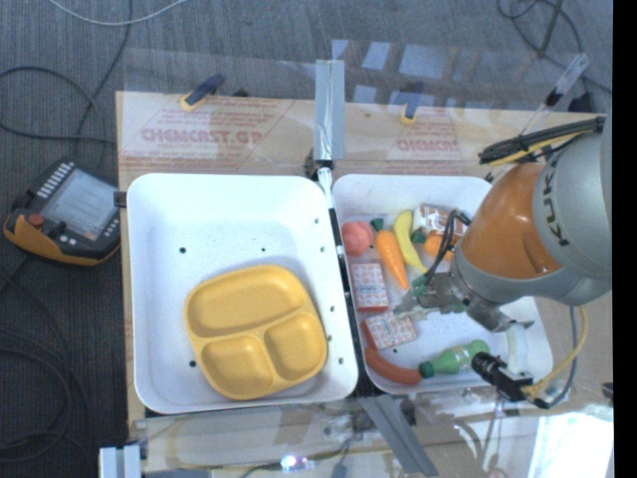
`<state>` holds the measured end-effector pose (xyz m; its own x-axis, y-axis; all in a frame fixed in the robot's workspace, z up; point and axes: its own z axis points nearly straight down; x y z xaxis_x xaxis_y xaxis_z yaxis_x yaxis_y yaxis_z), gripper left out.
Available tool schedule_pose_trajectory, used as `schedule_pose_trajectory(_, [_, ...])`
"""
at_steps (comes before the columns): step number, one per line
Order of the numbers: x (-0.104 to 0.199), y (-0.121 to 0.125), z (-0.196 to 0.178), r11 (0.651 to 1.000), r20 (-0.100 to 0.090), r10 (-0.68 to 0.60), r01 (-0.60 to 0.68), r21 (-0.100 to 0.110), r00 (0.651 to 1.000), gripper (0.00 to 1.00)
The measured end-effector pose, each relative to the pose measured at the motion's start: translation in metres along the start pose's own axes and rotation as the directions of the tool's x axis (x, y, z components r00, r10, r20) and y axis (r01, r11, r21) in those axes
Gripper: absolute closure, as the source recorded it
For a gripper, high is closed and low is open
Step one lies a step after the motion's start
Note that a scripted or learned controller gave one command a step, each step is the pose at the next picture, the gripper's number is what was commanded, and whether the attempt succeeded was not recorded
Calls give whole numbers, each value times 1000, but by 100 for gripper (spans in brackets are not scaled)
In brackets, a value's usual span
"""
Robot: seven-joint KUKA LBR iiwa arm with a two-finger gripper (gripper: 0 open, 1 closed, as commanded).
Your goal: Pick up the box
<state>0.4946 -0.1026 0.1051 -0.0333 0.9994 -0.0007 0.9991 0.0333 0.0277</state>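
The arm reaches into the right bin. Its tool sits low in the middle of that bin. I cannot tell how the tool is set. One box lies at 9 o'clock from the tool. Another box lies at 7 o'clock, just beside it. A yellow tray sits in the left bin.
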Motion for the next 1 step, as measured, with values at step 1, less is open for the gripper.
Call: schedule_pose_trajectory(1, [0,-1,1,1000,0,0,0,2,1000,0])
